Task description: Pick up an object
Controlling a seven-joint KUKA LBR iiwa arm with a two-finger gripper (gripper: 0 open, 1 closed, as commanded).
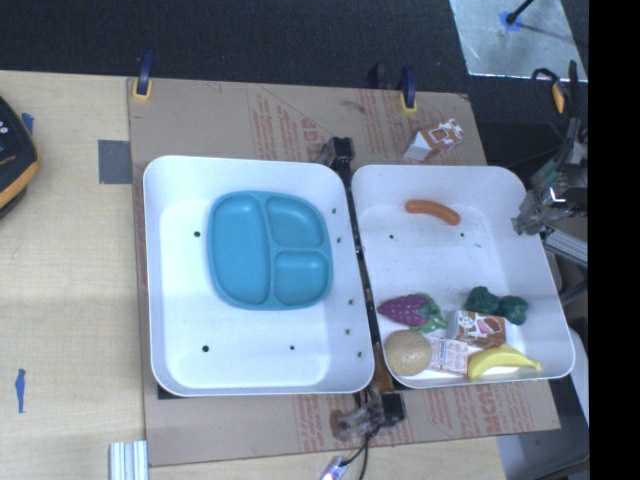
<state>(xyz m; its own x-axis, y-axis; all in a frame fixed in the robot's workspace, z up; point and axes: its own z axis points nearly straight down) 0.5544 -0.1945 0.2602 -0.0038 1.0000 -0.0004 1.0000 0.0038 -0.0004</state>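
Pale wood forms the desk [60, 298], with a brown cardboard sheet [250, 118] laid over it beneath two shallow white bins side by side; dark carpet lies beyond the far edge. In the left bin [170, 358] rests a blue divided plate [270, 250], lying flat near the middle; the right bin [500, 183] carries the loose things: an orange sausage [433, 210] alone toward the far side, a purple bunch of grapes [409, 310] near the dividing wall, dark green broccoli [497, 305] to its right, and along the near edge a round tan bun [408, 352], a small carton [470, 330] and a yellow banana [503, 363], the last three close together. Another small carton [437, 138] lies on the cardboard just beyond the right bin. At the right bin's right rim sits the gripper [535, 213], above the rim and well apart from every item; whether it is spread or closed cannot be told.
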